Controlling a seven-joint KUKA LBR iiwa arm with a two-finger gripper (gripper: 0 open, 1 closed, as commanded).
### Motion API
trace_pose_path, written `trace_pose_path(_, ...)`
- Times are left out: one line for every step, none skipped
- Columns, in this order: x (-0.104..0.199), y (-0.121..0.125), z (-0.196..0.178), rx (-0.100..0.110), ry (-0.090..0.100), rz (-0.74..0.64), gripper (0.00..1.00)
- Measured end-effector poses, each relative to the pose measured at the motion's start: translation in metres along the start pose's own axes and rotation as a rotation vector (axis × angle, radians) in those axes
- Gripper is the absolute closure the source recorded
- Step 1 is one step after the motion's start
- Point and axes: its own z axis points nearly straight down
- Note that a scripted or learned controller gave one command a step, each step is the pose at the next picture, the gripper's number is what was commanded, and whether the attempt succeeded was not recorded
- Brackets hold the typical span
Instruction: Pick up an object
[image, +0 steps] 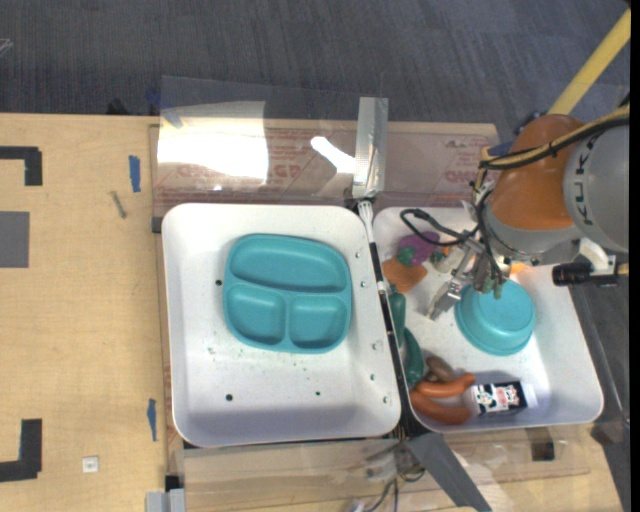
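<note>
Seen from above at a slant: pale wooden worktop with two shallow white bins side by side.

In the left bin, a teal divided tray, three compartments, lying flat near the middle, well apart from the bin walls.

In the right bin, several small things. Against the middle, a teal bowl, upright, open side up. Near the front wall, an orange sausage-shaped toy, with a small black-and-white carton just beside it on the right, lying on its side. Along the left wall, a green piece, narrow and upright-looking, partly hidden by the rim. Toward the back left corner, an orange lump and a purple piece, close together; exact shapes too small to tell.

Reaching in from the right, a grey arm with orange band, black cables looping around the wrist. Jaws pointing down into the right bin, hovering at the bowl's back-left rim, between the bowl and the orange lump. Metal fingers appear slightly spread, with nothing seen pinched between them. Cannot tell whether a finger touches the bowl's rim.

Behind the bins, a sheet of clear plastic catching glare.
</note>
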Motion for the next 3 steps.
trace_pose_path(0.023,-0.044,-0.001,0.001,0.003,0.097,0.00)
trace_pose_path(0.014,-0.018,0.000,0.001,-0.001,0.073,0.00)
trace_pose_path(0.062,-0.067,-0.002,0.000,0.001,0.216,0.00)
